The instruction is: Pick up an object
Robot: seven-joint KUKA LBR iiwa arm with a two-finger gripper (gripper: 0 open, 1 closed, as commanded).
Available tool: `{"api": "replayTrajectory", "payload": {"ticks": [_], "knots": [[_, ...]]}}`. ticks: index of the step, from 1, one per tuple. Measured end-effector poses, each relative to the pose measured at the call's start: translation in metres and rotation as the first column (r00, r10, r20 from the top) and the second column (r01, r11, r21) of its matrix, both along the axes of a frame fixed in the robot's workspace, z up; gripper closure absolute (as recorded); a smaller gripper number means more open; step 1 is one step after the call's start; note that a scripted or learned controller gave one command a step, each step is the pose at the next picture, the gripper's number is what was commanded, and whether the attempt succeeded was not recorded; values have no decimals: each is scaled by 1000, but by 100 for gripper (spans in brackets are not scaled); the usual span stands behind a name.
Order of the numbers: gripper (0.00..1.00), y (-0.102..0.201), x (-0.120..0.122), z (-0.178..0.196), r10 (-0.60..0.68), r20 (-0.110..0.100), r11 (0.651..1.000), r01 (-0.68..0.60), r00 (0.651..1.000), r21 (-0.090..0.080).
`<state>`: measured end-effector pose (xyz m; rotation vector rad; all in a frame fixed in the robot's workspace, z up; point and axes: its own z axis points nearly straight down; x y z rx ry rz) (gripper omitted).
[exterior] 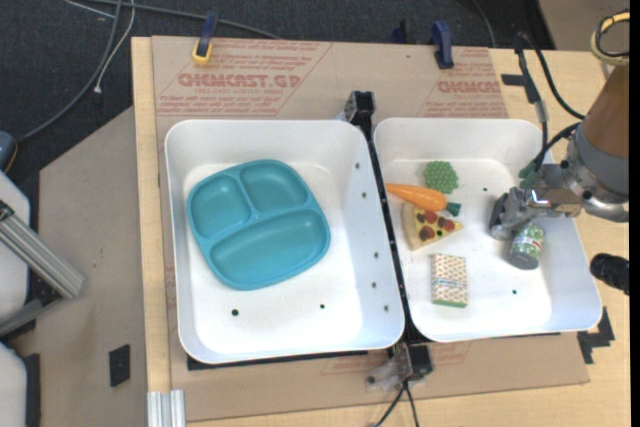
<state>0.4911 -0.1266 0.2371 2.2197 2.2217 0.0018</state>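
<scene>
The arm (608, 150), above the right bin's (560, 315) far right wall, is grey with a broad orange-brown band over a rounded grey wrist collar. Its gripper (512, 215) is dull grey metal, blocky and small. Black cables run alongside the arm.

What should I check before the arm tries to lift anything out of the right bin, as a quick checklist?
1. Gripper low inside the right white bin: ok.
2. Gripper beside the small grey can with a green label at the bin's right side: ok.
3. Can actually held: cannot tell, the contact is hidden.
4. Other pieces clear of the gripper, namely the orange toy carrot, green broccoli-like piece, pizza-slice toy and patterned small box: ok, all sit apart to its left.
5. Blue divided plastic plate in the left white bin, out of the way: ok.
</scene>
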Motion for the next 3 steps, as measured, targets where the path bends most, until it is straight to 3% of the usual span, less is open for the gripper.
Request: {"api": "replayTrajectory", "payload": {"ticks": [2,3], "knots": [[100,102,40,13,6,1,1000,-6,1000,2],[100,156,59,-6,5,-2,1000,-5,1000,2]]}}
